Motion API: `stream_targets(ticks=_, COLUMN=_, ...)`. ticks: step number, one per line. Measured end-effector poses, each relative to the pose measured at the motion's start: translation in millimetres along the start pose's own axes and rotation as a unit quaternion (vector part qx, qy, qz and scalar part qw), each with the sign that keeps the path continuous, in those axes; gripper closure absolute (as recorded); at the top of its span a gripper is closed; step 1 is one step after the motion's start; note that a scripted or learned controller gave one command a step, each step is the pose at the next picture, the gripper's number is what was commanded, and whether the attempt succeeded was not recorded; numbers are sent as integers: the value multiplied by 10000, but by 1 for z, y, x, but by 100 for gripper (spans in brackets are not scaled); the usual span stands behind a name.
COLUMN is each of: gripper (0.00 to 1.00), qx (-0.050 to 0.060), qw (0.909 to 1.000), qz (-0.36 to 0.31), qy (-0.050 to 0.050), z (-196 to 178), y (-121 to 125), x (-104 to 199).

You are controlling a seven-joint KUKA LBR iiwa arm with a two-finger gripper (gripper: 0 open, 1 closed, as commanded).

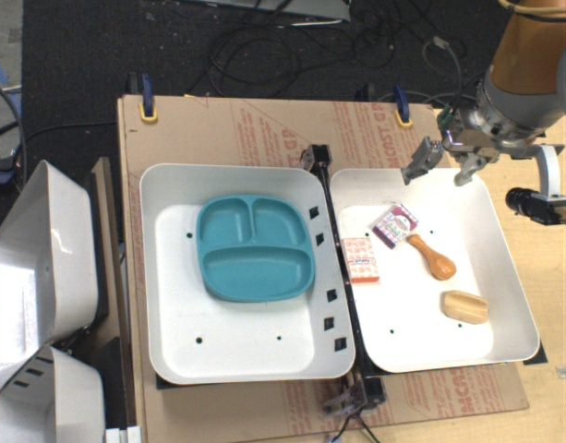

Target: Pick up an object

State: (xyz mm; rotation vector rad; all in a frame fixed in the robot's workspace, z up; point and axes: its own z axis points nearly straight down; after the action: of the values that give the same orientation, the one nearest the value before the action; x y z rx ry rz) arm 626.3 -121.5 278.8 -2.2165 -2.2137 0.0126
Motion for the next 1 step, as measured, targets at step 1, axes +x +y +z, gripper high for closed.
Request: stream_targets(ticks=1, gripper=0, qx=-59, qw=10000, qz=-10, qy=-7, z=-7, y=2, x=0)
